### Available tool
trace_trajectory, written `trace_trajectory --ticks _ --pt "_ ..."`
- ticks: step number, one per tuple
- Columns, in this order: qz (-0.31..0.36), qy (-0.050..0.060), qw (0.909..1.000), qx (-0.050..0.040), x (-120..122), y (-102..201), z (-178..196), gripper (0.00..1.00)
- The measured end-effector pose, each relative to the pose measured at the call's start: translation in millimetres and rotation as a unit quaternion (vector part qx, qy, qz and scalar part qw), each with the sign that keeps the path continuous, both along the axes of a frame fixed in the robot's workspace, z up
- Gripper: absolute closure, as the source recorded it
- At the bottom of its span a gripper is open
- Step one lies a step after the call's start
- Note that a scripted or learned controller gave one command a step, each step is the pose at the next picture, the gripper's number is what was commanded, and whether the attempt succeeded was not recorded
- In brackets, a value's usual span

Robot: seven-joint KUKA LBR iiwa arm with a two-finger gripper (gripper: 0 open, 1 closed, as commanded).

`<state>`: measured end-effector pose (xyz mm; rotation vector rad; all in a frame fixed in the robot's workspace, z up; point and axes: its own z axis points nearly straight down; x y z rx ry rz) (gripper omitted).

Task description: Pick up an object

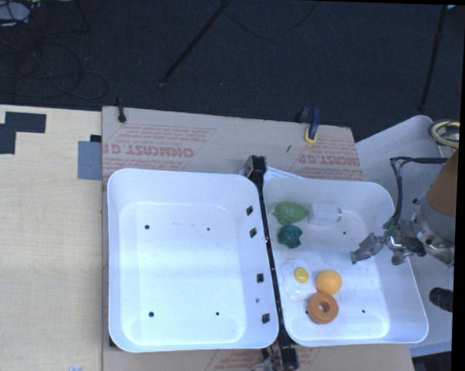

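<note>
Brown ring-shaped toy doughnut (322, 308), likely light and rigid, suits a rim pinch; two-finger gripper (366, 252) hangs spread, holding nothing.

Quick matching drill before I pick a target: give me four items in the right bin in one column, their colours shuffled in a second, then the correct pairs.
Items:
1. ring
2. ball
3. leafy piece
4. lump below the leafy piece

Colours:
A. dark teal
B. light green
C. brown-orange
D. bright orange

Pairs: 1-C, 2-D, 3-B, 4-A. All four lie in the right bin, left of the gripper.
</note>
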<state>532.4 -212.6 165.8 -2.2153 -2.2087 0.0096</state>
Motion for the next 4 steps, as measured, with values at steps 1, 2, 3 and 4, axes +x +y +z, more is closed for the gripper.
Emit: trace_trajectory --ticks 1,2,3,4 --pt "0.003 -0.003 1.0 0.0002 -53 94 -80 0.0" --pt "0.001 -0.007 1.0 -0.0016 -56 39 -77 0.0" --pt "0.003 -0.009 0.9999 -0.0044 18 -1 -77 0.0" --pt "0.001 -0.005 1.0 -0.0019 14 0 -68 1.0"
